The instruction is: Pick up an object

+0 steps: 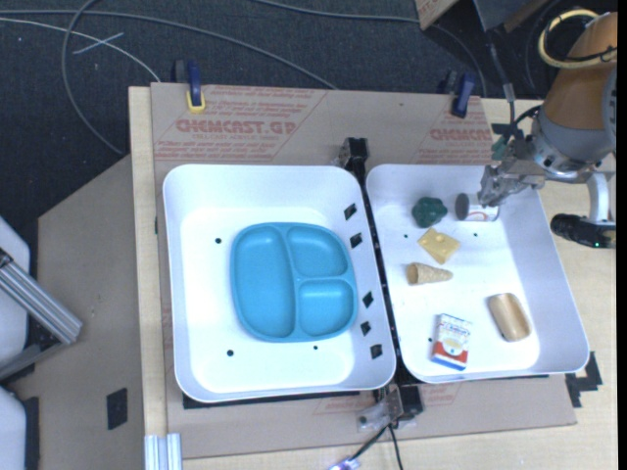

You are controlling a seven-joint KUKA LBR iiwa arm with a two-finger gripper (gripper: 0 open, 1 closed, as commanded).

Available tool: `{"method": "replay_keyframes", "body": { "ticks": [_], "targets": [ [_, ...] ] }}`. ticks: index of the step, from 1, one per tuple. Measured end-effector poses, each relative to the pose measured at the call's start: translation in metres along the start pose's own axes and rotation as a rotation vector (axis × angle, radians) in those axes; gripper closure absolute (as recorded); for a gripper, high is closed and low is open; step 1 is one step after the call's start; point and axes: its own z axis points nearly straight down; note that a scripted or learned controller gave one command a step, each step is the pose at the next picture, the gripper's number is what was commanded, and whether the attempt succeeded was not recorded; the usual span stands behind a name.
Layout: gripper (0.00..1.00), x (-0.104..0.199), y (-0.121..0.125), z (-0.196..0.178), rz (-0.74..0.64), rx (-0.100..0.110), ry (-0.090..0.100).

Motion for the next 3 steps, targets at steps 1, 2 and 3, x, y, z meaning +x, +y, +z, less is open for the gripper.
{"method": "replay_keyframes", "body": {
  "ticks": [1, 2, 3],
  "targets": [
    [1.00, 0.004, -0.005, -0.046, 0.000, 0.002, 0.000],
    [1.00, 0.004, -0.004, -0.069, 0.000, 0.001, 0.000],
    [1.00, 0.059, -0.007, -0.080, -0.004, 0.005, 0.003]
  ]
}}
